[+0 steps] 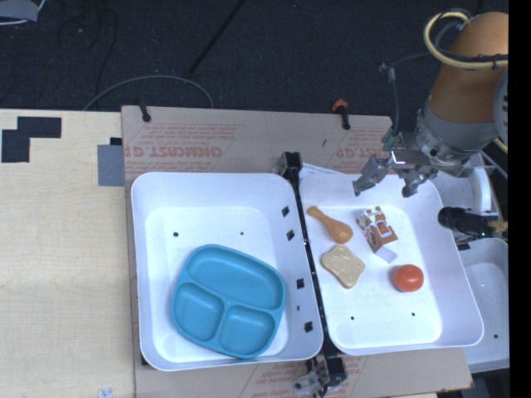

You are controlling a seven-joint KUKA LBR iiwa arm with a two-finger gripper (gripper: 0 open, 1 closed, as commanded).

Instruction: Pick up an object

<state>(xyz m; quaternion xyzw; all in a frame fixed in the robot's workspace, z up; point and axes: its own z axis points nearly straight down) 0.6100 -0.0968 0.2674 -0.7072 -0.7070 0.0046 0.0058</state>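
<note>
My gripper [387,181] hangs open above the far edge of the right bin [452,322], its two dark fingers spread apart with nothing between them. Just below it in that bin lies a small brown and white packet [377,229]. To the packet's left is a tan drumstick-shaped toy [330,223], and a slice of toast [343,265] lies nearer the front. A red tomato-like ball [407,278] sits at the right.
The left bin [153,214] holds a blue divided plate [227,299]. A black divider with clips [300,247] runs between the bins. The arm's orange and grey wrist [465,81] stands over the right bin's far right corner.
</note>
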